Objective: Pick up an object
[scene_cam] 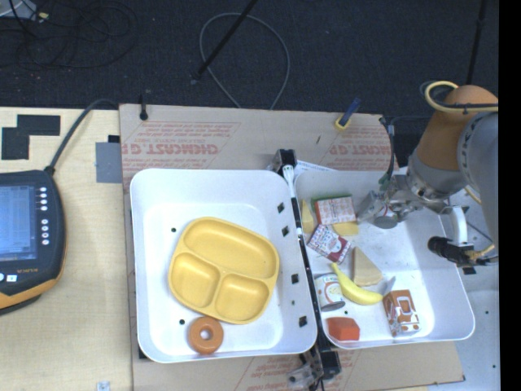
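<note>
Where the frame begins at the far left, a black and orange handheld control pad point(23, 239) with a lit screen lies on the pale wooden bench point(73, 332), its cable running up toward the dark carpet point(163, 39) that crosses the top of the frame. Right of it a sheet of brown cardboard point(203, 141) lies under both bins, printed in red with writing that is upside down and too faint to read surely. On it the left bin point(151, 218) holds a yellow divided plate point(224, 269) at the middle and a brown doughnut point(205, 334) just below it near the lower rim. Across the black clips at the centre, the right bin point(444, 300) holds a red and white box point(334, 209) at its upper left, a small patterned packet point(329, 241) below that, a wedge of cheese point(365, 267), a banana point(355, 287), a small can point(329, 292), a red block point(344, 330) and an orange carton point(402, 312) with unreadable print. At the upper right of that bin the gripper point(387, 210) hangs low, just right of the red and white box, with nothing visibly between its fingers; whether they are apart or together I cannot tell. Behind it stands the grey arm point(456, 149) with its orange band.
</note>
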{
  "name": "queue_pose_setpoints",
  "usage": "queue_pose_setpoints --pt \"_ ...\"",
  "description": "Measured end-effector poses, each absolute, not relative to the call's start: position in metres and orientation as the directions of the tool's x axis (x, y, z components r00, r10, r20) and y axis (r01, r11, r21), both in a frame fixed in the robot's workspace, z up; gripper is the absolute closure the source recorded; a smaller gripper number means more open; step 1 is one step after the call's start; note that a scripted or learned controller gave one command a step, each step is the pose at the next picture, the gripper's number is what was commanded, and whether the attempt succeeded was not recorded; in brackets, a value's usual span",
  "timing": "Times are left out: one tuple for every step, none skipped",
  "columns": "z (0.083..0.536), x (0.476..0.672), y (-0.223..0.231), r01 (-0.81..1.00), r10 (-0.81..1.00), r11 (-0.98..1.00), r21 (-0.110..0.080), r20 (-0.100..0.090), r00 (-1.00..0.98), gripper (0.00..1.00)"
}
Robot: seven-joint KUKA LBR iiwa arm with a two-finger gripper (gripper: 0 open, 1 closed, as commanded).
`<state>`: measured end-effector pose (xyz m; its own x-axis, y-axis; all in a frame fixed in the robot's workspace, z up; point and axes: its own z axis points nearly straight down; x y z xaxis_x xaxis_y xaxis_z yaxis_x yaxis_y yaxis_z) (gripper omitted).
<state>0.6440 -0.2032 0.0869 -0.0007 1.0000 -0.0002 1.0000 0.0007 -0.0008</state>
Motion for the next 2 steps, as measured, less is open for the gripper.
queue_pose_setpoints --pt "0.0882 0.6442 -0.2126 1.000 1.000 0.001 0.000 -0.001 -0.001 0.00" --pt "0.0879 0.6445 -0.2112 1.000 1.000 0.006 -0.001 0.000 -0.006 0.00"
